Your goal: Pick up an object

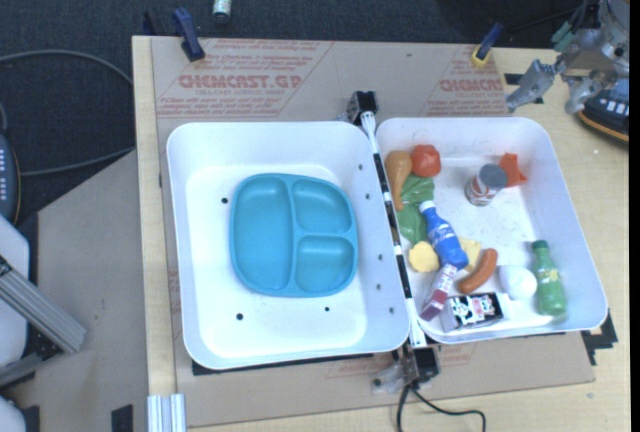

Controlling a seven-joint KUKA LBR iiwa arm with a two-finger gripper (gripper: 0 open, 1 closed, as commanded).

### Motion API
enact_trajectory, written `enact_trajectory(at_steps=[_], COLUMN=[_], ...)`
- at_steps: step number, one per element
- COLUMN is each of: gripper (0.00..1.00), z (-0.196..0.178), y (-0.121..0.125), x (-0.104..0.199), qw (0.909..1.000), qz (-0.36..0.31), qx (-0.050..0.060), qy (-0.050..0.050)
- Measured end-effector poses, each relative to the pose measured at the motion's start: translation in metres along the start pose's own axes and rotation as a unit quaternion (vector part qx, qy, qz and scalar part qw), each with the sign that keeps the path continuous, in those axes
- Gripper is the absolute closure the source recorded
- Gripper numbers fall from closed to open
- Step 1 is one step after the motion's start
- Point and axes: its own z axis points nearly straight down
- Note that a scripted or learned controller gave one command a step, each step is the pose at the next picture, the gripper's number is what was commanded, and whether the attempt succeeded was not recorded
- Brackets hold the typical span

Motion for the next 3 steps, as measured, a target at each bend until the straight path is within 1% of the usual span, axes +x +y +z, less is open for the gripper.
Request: enact_trajectory(at_steps=[1, 2, 3], gripper=[0.00, 0.00, 1.00], z=[0.119, 0.199, 0.188], y=[-0.004, -0.004, -0.002], x=[-0.039, -0.026, -0.026], qw=[1.0000, 1.0000, 1.0000], qz=[0.000, -0.001, -0.001], qx=[0.001, 0.001, -0.001], qy=[0.000, 0.001, 0.000])
